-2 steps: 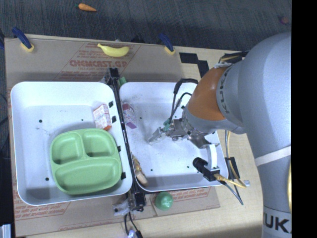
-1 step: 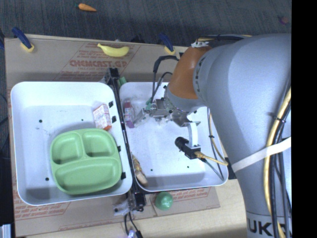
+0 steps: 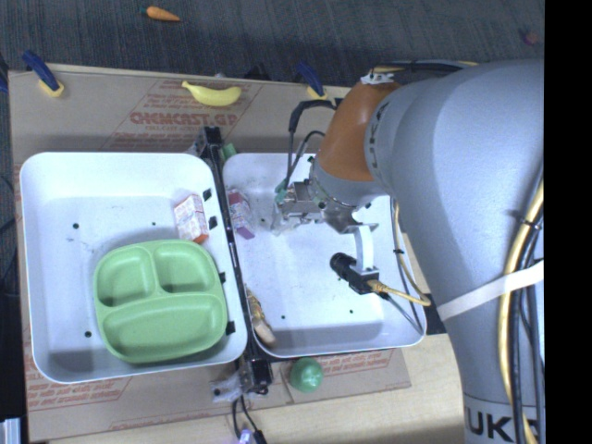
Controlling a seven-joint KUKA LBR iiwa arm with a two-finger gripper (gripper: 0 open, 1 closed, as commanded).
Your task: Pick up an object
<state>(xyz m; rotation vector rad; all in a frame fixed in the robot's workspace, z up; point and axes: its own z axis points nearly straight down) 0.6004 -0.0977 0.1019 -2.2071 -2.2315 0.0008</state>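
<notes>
The grey arm (image 3: pixel 462 211), entering from the right, covers the right rim of the right bin (image 3: pixel 314 336) and carries its orange band (image 3: pixel 347 141) over that bin's far edge. The left bin (image 3: pixel 55 211) holds a green divided tray (image 3: pixel 162 299) in its near half and a small red-and-white packet (image 3: pixel 191 217) against its right wall. The gripper (image 3: pixel 294 202) hangs low over the far left quarter of the right bin; whether it is released or clenched cannot be told from here, since the wrist body hides its tips. The likeliest target, a small pinkish-purple object (image 3: pixel 239 211), lies just beside the gripper on its left, close against the bin's left wall, its long axis running roughly along that wall from far edge toward near edge. The coming move therefore appears to turn on a short shift toward the left wall. A tan object (image 3: pixel 258 323) rests in the near left corner, well apart from the gripper. Outside the bins, a banana (image 3: pixel 212 92) and a green ball (image 3: pixel 306 375) sit on the cardboard (image 3: pixel 139 118).
</notes>
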